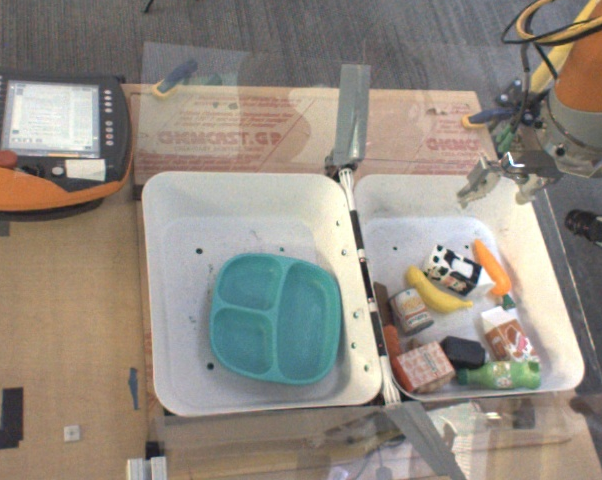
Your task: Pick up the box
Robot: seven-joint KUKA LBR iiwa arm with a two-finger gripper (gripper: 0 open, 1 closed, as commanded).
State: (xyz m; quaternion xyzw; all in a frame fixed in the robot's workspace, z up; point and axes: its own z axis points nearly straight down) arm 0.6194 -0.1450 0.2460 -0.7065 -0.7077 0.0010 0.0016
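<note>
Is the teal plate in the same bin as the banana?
No, the teal plate lies in the left bin, while the banana lies in the right bin among the other items.

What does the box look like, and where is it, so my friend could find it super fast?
Look in the right bin, the one crowded with toy food, and go to its near edge. The box lies there, left of the black lump and the green bottle, just below a small can. It is the reddish-brown, blocky carton with square corners.
</note>
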